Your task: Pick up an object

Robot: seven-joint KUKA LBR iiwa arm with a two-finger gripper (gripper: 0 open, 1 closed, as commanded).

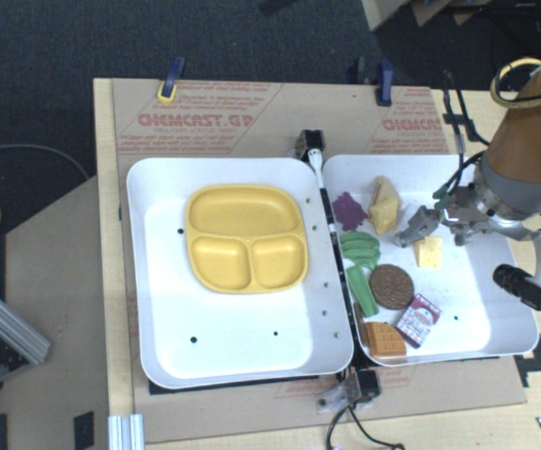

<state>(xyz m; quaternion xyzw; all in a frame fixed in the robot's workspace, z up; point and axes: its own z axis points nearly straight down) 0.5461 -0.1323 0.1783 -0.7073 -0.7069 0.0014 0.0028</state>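
Gripper [418,228] hangs over right bin [495,340], just beside yellow block [428,252]. You see nothing between fingers; spread or pressed together, cannot tell. Yellow tray [247,235] in left bin [223,354].

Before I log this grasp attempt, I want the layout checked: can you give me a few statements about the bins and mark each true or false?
1. The yellow divided tray lies in the left bin. True.
2. The gripper is over the left bin. False: it is over the right bin, near the small yellow block.
3. The brown round disc sits in the right bin. True.
4. The purple piece lies on the yellow tray. False: it lies in the right bin, near its left wall.
5. The green item is beside the brown disc. True.
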